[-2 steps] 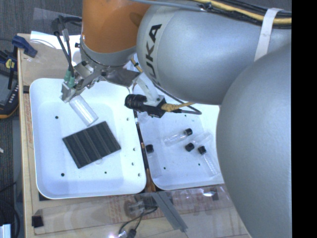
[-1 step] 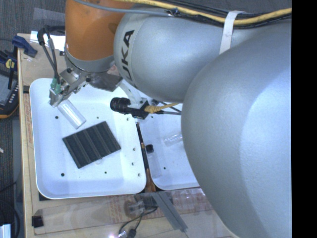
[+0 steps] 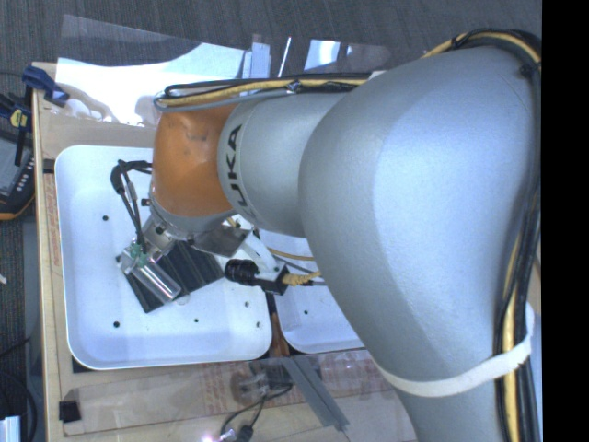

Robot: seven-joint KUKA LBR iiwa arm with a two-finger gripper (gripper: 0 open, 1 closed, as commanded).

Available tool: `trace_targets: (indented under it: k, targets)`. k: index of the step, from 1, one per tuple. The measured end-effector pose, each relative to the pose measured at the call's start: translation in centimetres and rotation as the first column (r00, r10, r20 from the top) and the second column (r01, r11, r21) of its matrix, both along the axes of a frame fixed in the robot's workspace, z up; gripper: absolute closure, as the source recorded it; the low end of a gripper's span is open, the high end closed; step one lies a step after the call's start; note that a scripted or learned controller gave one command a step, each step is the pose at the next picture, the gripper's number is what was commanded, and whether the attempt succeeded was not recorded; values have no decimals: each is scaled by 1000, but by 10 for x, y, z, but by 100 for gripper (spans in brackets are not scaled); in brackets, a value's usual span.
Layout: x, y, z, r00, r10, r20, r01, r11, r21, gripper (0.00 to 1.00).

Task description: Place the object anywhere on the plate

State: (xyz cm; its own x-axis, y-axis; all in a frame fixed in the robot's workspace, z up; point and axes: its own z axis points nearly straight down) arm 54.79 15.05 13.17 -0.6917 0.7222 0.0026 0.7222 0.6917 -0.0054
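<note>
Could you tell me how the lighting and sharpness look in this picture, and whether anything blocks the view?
In the camera view, light is bright and even; the left bin is nearly washed out white, with glare on the clear sheet at top. The arm, close to the lens, looms large with soft highlights and hides most of the right bin. The gripper is reasonably sharp.

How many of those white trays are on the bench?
2. The left bin lies under the end effector; the right bin is mostly hidden behind the arm.
</note>
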Motion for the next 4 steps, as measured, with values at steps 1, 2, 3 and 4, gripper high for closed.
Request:
trace_targets:
  k: [1,2,3,4]
  targets:
    - [46,-30,-37,962,-274,10,274,962,6,100]
    - [45,-31,-40,961,-275,6,275,961,2,0]
    - [48,-94,61,994,111,7,-111,994,1,0]
    - [49,-93,71,993,117,7,-117,993,-1,100]
